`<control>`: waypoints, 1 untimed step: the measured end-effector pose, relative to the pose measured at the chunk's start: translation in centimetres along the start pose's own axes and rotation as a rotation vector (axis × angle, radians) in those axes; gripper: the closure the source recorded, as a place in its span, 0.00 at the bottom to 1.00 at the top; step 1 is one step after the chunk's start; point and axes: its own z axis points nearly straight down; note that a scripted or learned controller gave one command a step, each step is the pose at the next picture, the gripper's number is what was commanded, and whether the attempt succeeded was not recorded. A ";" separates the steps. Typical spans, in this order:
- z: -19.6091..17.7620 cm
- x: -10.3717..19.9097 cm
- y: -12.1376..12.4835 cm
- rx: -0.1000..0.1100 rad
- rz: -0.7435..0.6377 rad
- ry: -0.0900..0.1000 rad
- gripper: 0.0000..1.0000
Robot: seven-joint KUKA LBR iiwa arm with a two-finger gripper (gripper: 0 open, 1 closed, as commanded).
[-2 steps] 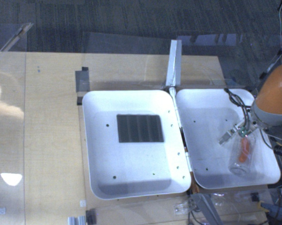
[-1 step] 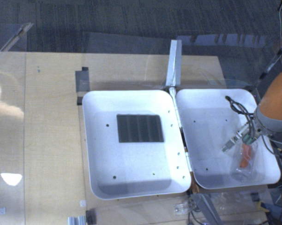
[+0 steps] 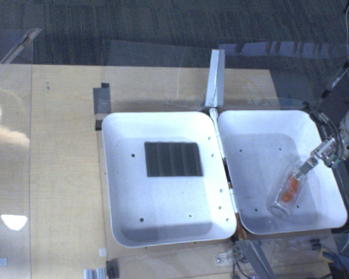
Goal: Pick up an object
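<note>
A clear plastic bottle (image 3: 287, 193) with something orange inside lies tilted in the right bin (image 3: 254, 139), near its front right corner. My gripper (image 3: 306, 168) reaches in from the right edge and sits just above and to the right of the bottle's upper end, close to it or touching it. The bottle rests on the bin floor. Most of the arm is cut off by the frame's right side.
The left bin (image 3: 123, 143) holds a dark ribbed rectangular pad (image 3: 173, 159) on its floor. A grey metal bar (image 3: 214, 77) stands behind the seam between the bins. Cables and a clamp (image 3: 247, 262) sit below the right bin's front edge.
</note>
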 end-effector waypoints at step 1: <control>8.4 1.0 0.7 -0.001 -0.179 0.000 0.00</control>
